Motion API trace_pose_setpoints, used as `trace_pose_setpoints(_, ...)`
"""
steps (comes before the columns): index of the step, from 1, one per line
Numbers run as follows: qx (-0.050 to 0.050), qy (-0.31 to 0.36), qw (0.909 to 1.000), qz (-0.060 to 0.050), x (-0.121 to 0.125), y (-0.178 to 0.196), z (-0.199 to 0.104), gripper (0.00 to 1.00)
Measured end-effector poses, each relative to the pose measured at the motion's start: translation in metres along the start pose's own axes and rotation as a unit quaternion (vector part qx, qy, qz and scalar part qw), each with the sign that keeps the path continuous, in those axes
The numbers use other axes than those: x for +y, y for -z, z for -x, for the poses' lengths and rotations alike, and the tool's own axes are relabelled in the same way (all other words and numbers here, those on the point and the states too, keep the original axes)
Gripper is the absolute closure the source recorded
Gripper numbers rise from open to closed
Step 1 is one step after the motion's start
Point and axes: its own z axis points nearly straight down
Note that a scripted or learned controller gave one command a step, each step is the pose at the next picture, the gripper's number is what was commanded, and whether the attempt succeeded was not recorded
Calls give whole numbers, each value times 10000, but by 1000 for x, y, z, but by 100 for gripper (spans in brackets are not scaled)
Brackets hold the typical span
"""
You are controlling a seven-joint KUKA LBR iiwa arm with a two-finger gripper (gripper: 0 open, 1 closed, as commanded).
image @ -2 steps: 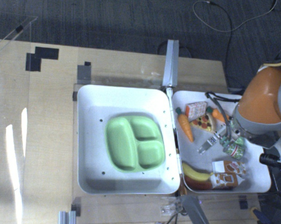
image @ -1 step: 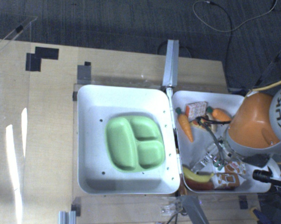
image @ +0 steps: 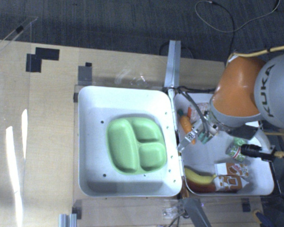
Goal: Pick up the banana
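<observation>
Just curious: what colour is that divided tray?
Light green tray, seen in the camera view.

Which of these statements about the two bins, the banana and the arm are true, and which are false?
1. The banana lies in the right bin. True.
2. The green tray sits in the left bin. True.
3. The banana lies on the green tray. False: it lies at the right bin's near edge.
4. The end effector grips the banana. False: it is above the right bin, apart from the banana.
</observation>
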Motion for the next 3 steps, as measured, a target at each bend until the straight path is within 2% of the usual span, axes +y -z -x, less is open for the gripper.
trace_pose_setpoints(1, 12, 2389, 9710, -6, -43, -1, -23, 0)
trace_pose_setpoints(2, 2, 2291, 9734, -8, -90, -90, 15, 0)
trace_pose_setpoints(3, -20, 1261, 9920, 8, -36, -97, 82, 0)
